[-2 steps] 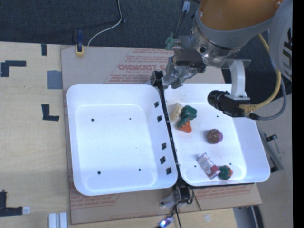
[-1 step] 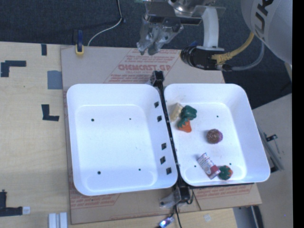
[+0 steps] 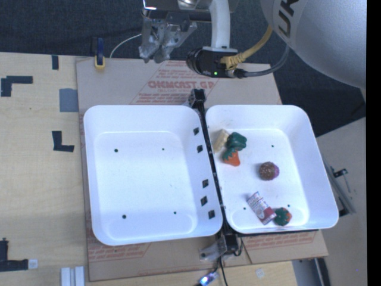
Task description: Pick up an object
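Grey arm (image 3: pixel 321 16) fills the upper right corner, bulky, reaching in over the far end of the bench. Two white bins sit side by side on a cardboard sheet (image 3: pixel 178 85): left bin (image 3: pixel 95 159), right bin (image 3: pixel 309 159), their inner walls touching.

Gripper (image 3: pixel 159 55) hangs above the cardboard beyond the bins' far edge, well apart from everything in them. How far its fingers are spread I cannot tell from here; nothing visibly held.

All the objects lie in the right bin. Green and orange toy (image 3: pixel 234 148) near the dividing wall, touching a pale block (image 3: pixel 220 138). Brownish ball (image 3: pixel 268 171) mid-bin. Red and white packet (image 3: pixel 259 207) near the front edge, beside a small red and green piece (image 3: pixel 282 216).
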`<act>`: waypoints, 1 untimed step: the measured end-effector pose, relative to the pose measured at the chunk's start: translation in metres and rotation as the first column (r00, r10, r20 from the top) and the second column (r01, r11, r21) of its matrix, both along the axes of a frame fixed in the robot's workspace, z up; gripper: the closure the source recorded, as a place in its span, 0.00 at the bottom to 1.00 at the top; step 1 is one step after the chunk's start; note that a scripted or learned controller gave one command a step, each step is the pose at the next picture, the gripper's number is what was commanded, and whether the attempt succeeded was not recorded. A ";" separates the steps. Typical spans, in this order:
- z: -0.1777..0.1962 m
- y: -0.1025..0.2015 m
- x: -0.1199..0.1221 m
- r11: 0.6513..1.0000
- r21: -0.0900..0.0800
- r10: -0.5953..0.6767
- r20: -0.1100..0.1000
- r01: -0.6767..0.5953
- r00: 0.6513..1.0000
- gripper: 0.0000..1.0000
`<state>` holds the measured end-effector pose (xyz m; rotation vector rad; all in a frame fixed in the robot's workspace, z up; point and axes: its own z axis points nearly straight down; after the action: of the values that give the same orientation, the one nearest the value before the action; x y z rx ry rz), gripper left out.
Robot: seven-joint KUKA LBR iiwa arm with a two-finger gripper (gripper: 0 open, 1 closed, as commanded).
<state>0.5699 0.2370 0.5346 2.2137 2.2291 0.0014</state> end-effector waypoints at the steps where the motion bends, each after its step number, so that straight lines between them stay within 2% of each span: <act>1: 0.001 -0.066 -0.065 1.000 -0.001 -0.008 -0.003 0.008 1.000 1.00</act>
<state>0.5053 0.1706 0.5359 2.2240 2.2206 -0.0024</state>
